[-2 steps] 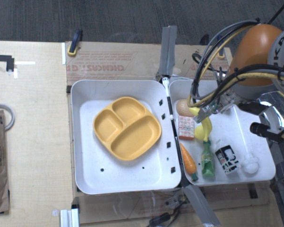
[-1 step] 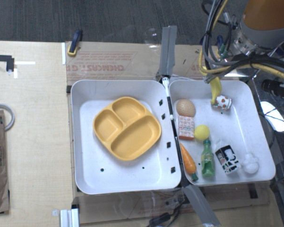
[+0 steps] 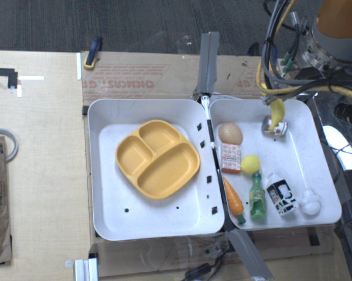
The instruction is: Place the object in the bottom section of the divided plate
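A: Where is the thing to move?

B: No pick yet, I think. The banana [image 3: 276,111] lies at about one o'clock in the right bin [image 3: 325,157], under the arm [image 3: 334,22].

A: And the jaws [image 3: 275,127]?

B: They sit at the banana's low end. Spread or pinching, I can't tell.

A: How to do it well?

B: Grab the middle, lift straight, then go to nine o'clock, over the yellow divided plate [image 3: 157,158], to its big bottom section [image 3: 167,168].

A: Anything hidden?

B: Cables [image 3: 281,69] cover the wrist.
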Robot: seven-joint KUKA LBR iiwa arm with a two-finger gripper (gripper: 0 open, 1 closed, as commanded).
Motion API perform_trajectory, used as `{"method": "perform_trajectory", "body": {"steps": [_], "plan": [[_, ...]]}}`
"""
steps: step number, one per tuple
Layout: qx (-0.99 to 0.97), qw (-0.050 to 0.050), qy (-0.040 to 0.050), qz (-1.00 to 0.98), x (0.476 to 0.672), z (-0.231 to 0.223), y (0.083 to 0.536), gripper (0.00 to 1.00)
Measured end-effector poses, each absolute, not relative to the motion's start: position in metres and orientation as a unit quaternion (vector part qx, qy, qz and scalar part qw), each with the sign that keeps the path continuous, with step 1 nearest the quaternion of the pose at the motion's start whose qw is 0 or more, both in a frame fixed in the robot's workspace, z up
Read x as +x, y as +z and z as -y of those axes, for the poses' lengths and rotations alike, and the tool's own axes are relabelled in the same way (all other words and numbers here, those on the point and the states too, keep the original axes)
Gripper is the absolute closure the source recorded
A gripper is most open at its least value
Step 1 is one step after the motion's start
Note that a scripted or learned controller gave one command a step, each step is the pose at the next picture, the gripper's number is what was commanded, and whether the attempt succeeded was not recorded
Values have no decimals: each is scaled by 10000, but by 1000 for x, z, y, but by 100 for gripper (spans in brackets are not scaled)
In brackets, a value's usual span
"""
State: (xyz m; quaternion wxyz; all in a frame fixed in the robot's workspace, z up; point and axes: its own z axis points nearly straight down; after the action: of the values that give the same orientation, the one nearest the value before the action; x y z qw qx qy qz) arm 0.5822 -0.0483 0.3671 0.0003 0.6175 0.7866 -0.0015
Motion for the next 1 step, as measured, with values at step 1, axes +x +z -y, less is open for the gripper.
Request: {"method": "perform_trajectory", "body": {"steps": [1], "plan": [[6409,-8,-22,-7677,532,-13,260,100]]}}
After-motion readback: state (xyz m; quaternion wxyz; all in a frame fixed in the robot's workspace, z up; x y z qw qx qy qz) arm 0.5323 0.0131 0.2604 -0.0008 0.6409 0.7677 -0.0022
